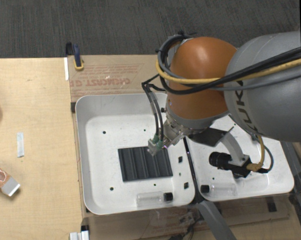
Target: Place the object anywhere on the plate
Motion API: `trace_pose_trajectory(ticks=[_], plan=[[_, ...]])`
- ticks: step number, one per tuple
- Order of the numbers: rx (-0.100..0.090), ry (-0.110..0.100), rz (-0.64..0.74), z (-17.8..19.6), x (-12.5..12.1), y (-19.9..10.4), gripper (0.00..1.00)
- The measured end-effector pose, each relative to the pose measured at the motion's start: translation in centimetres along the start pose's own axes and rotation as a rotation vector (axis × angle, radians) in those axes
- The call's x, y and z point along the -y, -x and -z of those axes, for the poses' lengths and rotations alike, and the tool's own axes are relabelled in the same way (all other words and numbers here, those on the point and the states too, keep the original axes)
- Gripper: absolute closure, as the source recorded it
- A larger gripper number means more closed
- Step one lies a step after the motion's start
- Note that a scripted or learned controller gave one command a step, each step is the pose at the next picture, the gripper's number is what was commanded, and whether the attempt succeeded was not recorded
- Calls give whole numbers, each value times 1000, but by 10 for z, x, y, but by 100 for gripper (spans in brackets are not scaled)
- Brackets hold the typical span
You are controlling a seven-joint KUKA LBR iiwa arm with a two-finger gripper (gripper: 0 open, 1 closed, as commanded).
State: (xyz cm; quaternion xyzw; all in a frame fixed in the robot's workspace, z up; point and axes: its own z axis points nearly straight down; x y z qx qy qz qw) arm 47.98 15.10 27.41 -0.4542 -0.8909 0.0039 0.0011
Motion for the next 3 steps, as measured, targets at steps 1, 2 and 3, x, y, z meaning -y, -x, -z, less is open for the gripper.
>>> trace_pose_trajectory(ticks=[1,2,3], plan=[[1,-2,-3,8,0,2,100],[2,-5,-5,16,0,4,100],[2,-5,-5,16,0,4,0]])
